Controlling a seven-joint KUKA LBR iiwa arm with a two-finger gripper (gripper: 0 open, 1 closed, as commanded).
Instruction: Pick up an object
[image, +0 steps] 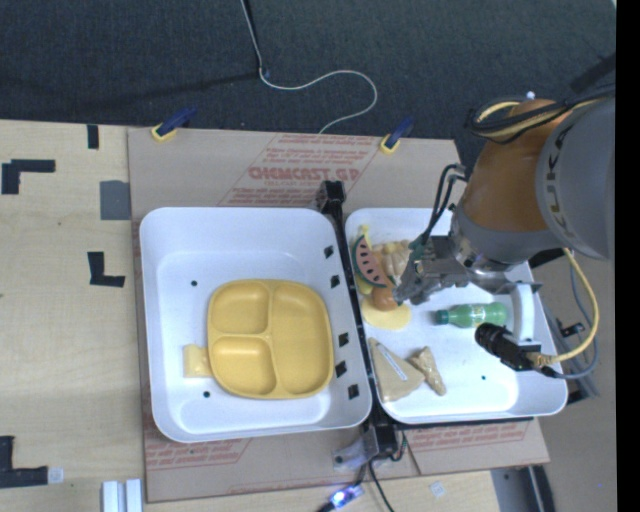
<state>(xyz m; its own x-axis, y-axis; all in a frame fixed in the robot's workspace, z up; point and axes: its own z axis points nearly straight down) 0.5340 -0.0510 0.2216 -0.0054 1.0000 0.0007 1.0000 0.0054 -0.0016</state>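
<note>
My gripper (412, 288) hangs low over the left part of the right bin (530, 395), just above a small brown round item (384, 298) and a pale yellow disc (388, 316). A watermelon slice toy (366, 259) lies at the bin's upper left. A green bottle (468, 316) lies on its side to the right of the gripper. Two tan wedge-shaped pieces (405, 368) rest near the bin's front. Nothing shows between the fingers.
The left bin (165, 260) holds a yellow divided plate (270, 337) with a small tan block (195, 360) beside it. A black divider clamp (330, 196) sits between the bins. The arm's grey body and cables fill the right side.
</note>
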